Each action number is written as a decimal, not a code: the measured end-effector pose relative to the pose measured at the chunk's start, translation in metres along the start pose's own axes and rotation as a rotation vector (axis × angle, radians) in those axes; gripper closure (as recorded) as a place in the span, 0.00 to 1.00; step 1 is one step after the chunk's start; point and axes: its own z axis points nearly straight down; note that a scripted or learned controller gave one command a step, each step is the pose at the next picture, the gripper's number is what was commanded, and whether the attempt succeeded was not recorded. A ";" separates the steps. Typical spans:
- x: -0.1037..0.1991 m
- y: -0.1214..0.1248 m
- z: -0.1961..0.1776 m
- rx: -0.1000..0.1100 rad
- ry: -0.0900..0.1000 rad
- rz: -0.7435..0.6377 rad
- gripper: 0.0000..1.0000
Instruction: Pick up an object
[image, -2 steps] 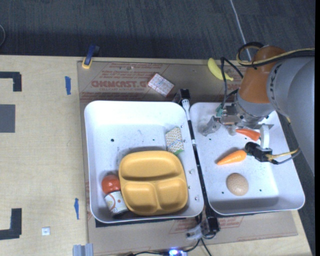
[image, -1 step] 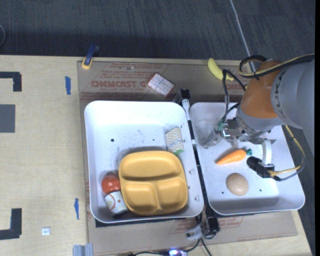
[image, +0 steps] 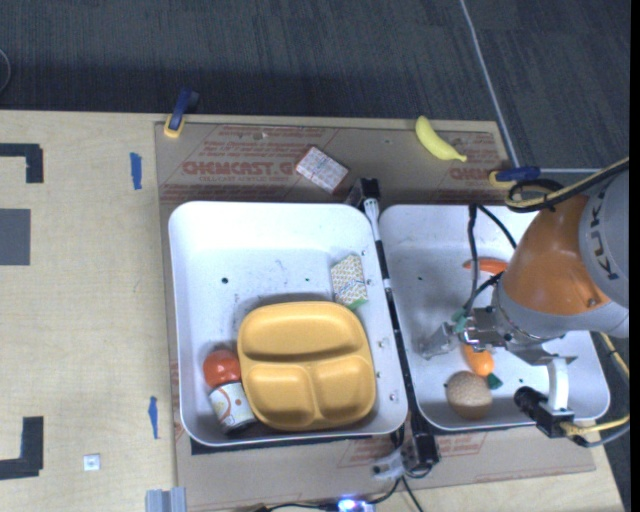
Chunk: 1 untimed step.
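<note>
The fingers cannot be made out clearly, so whether the gripper (image: 470, 338) grips anything is impossible to tell; it hangs low in the right bin (image: 430, 235), touching or just above an orange object (image: 478, 358). A tan round object (image: 468, 393) lies just beside. The left bin (image: 200, 250) holds a yellow divided tray (image: 305, 362).

Even overhead light, fairly bright; glare off my two shallow white plastic bins (image: 190, 300). Soft shadow under my arm. Pic low-res, slightly soft, esp. toward edges.
</note>
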 end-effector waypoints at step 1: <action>0.000 0.002 -0.011 -0.007 -0.001 0.000 1.00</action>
